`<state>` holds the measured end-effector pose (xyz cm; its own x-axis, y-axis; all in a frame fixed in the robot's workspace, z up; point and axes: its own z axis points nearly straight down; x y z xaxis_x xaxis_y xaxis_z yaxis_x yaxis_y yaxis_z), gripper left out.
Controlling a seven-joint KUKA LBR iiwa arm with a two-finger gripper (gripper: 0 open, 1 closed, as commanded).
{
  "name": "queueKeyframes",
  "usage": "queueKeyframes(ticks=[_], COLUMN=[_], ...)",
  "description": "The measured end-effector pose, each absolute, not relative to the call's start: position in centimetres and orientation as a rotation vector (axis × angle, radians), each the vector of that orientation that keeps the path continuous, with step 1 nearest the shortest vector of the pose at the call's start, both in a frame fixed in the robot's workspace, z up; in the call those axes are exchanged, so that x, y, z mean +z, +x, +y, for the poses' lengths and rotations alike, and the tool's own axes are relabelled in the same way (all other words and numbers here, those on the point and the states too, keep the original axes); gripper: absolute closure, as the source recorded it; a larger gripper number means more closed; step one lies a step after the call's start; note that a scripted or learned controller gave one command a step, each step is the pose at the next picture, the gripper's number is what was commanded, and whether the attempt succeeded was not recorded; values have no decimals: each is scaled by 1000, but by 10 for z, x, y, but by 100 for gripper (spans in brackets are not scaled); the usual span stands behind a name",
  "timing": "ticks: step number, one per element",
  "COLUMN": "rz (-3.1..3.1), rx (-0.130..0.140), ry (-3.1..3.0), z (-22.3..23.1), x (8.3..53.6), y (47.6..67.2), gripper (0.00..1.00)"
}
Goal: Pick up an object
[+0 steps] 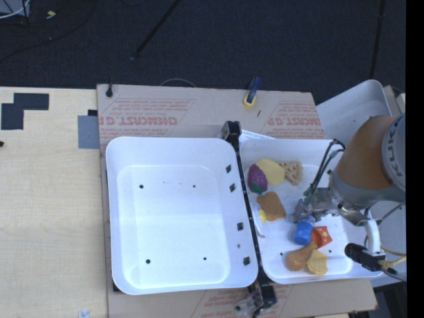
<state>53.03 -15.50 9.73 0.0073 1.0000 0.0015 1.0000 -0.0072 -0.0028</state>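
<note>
The left bin [126, 177] stood beside the right bin [273, 273], which held a purple piece [257, 177], yellow piece [270, 170], brown piece [271, 206] and blue object [303, 232]. My gripper [306, 211] hung just above the blue object; whether it was open I could not tell.

Dark carpeted floor [199, 32] is filling the area beyond the tabletop, with thin black cables [159, 18] trailing across it. Light wood tabletop [46, 211] is sitting nearer than the floor, carrying black [23, 108] and grey [87, 131] rectangular patches near its far edge. Brown cardboard sheet [172, 114] with mirrored print is lying on the tabletop's right part. Blue-and-yellow clamp [251, 93] is gripping the cardboard's far edge. Lighting is looking even, with no hard shadows on the tabletop.
</note>
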Motion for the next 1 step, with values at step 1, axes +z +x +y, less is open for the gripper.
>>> queueKeyframes(ticks=[1], rz=[-2229], rx=[-5], ry=[-2219], z=[-103], x=[89], y=[593], gripper=[100])
